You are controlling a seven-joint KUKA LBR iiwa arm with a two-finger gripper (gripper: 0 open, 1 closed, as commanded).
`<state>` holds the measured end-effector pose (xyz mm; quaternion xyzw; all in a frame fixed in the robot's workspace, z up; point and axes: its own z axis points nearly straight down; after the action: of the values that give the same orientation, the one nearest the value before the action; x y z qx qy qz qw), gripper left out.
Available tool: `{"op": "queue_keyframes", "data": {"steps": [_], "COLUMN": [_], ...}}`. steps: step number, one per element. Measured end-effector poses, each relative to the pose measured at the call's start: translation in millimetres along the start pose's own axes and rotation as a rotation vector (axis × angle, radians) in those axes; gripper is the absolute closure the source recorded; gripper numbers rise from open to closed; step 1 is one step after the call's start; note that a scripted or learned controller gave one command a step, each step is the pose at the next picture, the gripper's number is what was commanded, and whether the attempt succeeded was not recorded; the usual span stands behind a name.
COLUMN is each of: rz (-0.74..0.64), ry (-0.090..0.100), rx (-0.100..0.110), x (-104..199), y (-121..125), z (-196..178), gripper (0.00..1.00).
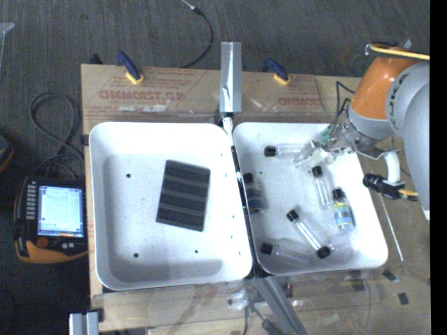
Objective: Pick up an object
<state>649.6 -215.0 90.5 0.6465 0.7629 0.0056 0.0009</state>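
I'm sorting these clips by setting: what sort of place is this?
Probably a robotics lab test bench: two white bins sit on a board held by blue clamps, a grey-and-orange robot arm reaches in, and a control pendant lies on the carpet.

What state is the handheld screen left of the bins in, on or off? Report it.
On. The handheld screen glows with a bright whitish-blue display showing lines of content, lying on the floor left of the left bin.

A flat black ribbed rectangular pad [184,195] lies slightly askew in the left bin. Several clear plastic vials with black caps [307,234] lie scattered on their sides across the right bin.
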Motion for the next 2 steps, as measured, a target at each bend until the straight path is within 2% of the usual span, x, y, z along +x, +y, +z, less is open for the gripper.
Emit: {"op": "queue_keyframes", "data": {"steps": [1, 2], "rz": [-0.038, -0.076], "ry": [-0.005, -0.011], "rx": [-0.004, -0.001], "x": [4, 23], "y": [-29, 4], "z": [-1, 1], "gripper": [0.00, 0.00]}}
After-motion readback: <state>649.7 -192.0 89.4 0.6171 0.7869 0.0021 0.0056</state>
